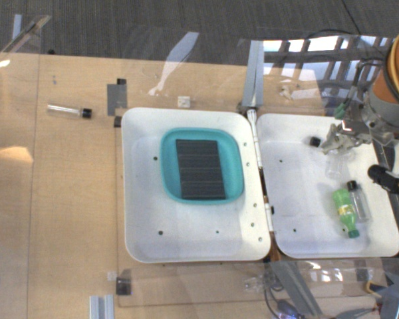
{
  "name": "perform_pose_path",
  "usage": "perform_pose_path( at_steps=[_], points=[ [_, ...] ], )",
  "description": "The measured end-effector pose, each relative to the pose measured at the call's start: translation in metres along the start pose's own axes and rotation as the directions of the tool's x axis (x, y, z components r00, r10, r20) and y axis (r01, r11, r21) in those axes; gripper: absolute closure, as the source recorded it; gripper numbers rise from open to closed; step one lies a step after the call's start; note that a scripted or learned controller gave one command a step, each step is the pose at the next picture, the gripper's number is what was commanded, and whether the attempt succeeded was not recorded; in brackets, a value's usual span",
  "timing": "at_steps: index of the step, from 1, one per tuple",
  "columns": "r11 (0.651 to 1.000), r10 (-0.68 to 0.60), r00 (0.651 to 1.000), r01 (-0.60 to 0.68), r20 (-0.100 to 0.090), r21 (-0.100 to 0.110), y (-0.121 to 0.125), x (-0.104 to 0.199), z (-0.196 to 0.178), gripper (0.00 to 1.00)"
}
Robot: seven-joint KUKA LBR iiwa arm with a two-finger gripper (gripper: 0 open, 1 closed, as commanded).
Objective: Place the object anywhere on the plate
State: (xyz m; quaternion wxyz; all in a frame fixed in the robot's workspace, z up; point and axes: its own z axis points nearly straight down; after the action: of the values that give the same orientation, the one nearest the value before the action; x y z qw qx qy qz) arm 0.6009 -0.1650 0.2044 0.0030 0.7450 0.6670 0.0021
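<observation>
End effector (pixel 339 138) above upright-lying bottle (pixel 346 211)

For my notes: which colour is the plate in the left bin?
Teal plate, seen in the camera view.

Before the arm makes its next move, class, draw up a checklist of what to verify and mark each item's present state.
1. Teal plate sits in the left bin: ok.
2. Dark ridged insert covers the plate's middle, leaving only the rim bare: cannot tell if it hinders placing.
3. Green bottle lies in the right bin: ok.
4. Gripper above the bottle: not ok, it is up-frame of it.
5. Bottle between the fingers: not ok.
</observation>
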Motion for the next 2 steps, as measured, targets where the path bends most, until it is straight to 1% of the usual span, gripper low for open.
perform_pose_path(
  at_steps=[1,2],
  points=[
    [1.0,0.0,1.0,0.0,0.0,0.0,0.0,0.0,0.0,0.0],
    [1.0,0.0,1.0,0.0,0.0,0.0,0.0,0.0,0.0,0.0]
  ],
)
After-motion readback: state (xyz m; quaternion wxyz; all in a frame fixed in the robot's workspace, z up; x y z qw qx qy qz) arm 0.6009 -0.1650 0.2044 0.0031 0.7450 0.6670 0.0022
